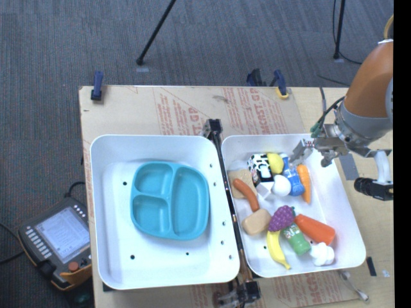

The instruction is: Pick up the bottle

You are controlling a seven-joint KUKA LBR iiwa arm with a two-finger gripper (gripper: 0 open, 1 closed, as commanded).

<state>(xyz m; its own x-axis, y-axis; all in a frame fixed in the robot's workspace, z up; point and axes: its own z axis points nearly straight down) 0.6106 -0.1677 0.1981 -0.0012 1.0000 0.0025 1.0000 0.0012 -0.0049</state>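
A small green bottle [297,241] lies in the right bin [352,218] near its front, between a banana [276,249] and a red-orange vegetable [316,230]. A blue bottle-like item with a white round end [288,185] lies further back among the toys. My gripper [313,154] hangs over the bin's back right part, just above and right of the blue item. Its fingers are spread open with nothing between them. The green bottle is well clear of it, toward the front.
The right bin also holds a cow-patterned toy [260,167], lemon [276,162], carrot [304,181], sausage [245,193], bread [257,222], grapes [281,218] and a white piece [322,254]. A blue divided plate [170,201] lies in the left bin [97,172].
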